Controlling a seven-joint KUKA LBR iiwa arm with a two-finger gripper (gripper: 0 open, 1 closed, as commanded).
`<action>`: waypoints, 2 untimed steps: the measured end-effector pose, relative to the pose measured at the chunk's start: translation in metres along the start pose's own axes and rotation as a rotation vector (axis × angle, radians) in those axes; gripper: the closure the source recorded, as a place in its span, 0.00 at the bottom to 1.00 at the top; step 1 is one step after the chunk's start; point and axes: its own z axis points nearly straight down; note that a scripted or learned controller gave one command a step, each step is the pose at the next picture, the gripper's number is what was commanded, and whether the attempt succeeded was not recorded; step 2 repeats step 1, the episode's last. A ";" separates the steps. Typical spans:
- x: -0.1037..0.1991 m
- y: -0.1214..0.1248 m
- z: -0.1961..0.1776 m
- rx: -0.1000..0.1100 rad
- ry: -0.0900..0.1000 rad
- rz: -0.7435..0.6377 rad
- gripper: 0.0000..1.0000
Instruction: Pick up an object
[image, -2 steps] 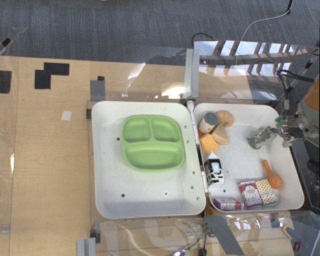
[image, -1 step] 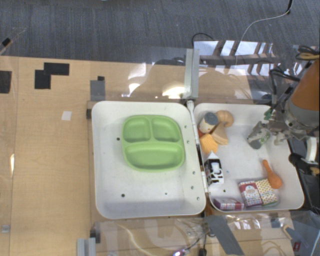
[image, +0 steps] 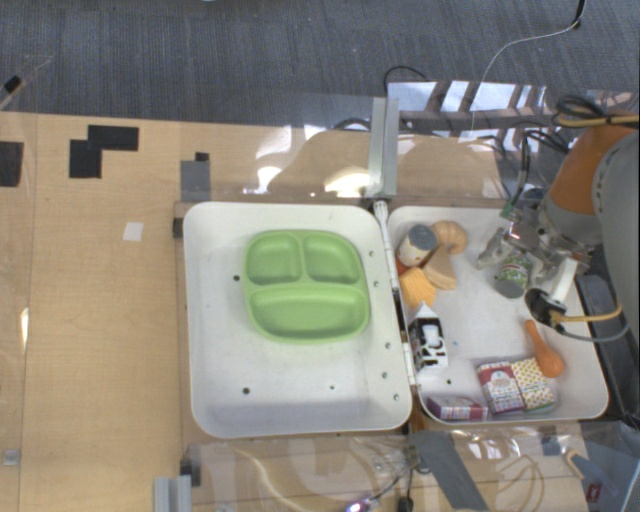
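Observation:
My gripper (image: 516, 256) hangs low over the upper right part of the right bin (image: 480, 325), directly above a small greenish can (image: 510, 279) that it partly hides. The grey arm with its orange band (image: 580, 170) comes in from the right. Other objects lie in the same bin. A grey-blue round piece (image: 421, 239) and a tan shell-shaped piece (image: 450, 236) sit at the upper left, with an orange wedge (image: 420, 288) below them. A black-and-white item (image: 428, 340) lies by the left wall, and an orange spoon-like piece (image: 545, 350) at the right.
The left bin (image: 220, 340) holds a green divided plate (image: 305, 285). Two small patterned boxes (image: 517, 385) and a flat packet (image: 455, 407) lie along the right bin's front edge. A black cable loop (image: 560, 315) hangs beside the gripper. A metal post (image: 383, 150) stands behind the bins.

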 end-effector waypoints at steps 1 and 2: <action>0.002 0.002 -0.013 -0.006 -0.001 -0.011 1.00; 0.002 0.002 -0.013 -0.006 -0.001 -0.011 1.00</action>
